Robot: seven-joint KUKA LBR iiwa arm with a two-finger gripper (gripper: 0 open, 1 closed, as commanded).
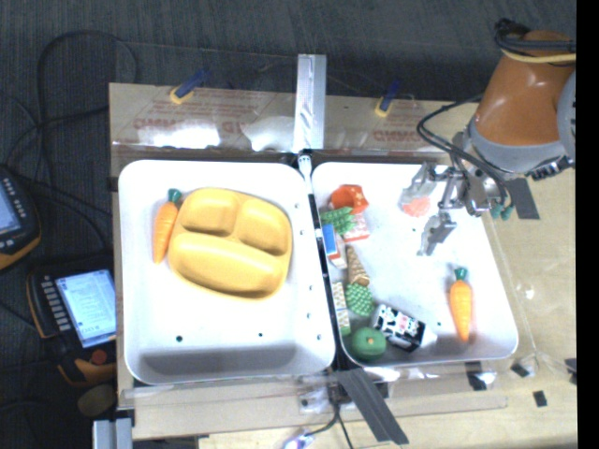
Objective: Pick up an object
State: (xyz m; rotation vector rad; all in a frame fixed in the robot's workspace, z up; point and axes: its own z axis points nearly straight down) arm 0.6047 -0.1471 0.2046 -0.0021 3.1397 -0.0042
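You're looking at two white bins side by side on the counter (126, 124). No readable writing anywhere; red print on the counter's back strip is too blurred. Left bin (140, 344) is holding one carrot (165, 229) touching one yellow tray (229, 241). Right bin (501, 330) is carrying a pile along its left wall: red piece (348, 197), green round thing (368, 342), black-and-white box (400, 326). Second carrot (460, 302) is lying just below the gripper (438, 227), apart from it. Fingers are hanging slightly parted, gripping nothing.
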